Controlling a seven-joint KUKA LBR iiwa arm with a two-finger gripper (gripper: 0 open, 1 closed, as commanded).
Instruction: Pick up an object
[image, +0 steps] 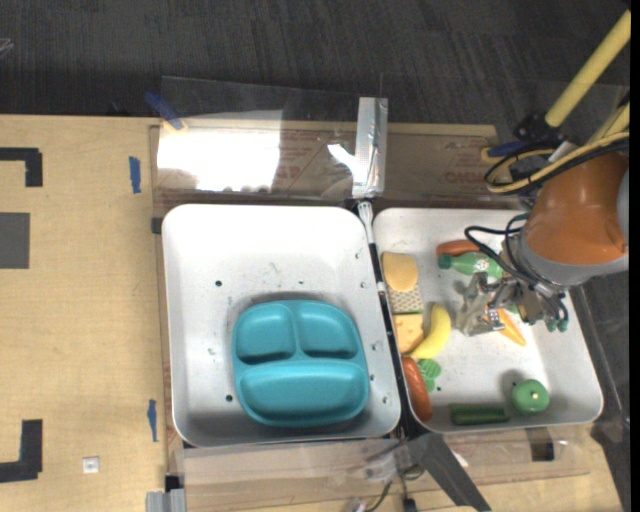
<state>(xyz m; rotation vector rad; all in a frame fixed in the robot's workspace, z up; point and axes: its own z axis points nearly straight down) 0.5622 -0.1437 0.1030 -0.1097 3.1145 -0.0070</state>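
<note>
Gripper (482, 312) is low inside the right bin (585, 375), tip down among the toy food; whether it is open or closed cannot be told from this view, and nothing can be confirmed as held. An orange carrot (514, 331) lies just beside it on the arm side, and a green piece (472, 264) with a red one sits just beyond it toward the far rim. A banana (435, 333) lies near on the other side, with bread (401, 271) and cheese (408, 329) past it by the bin wall. A green ball (530, 395) and a green stick (478, 415) rest further toward the near rim. A blue tray (298, 364) occupies the left bin (200, 240), well apart. Judgement: the descent step is in hand; recommend centring over one item, closing fully, then lifting straight to avoid dragging neighbours.
</note>
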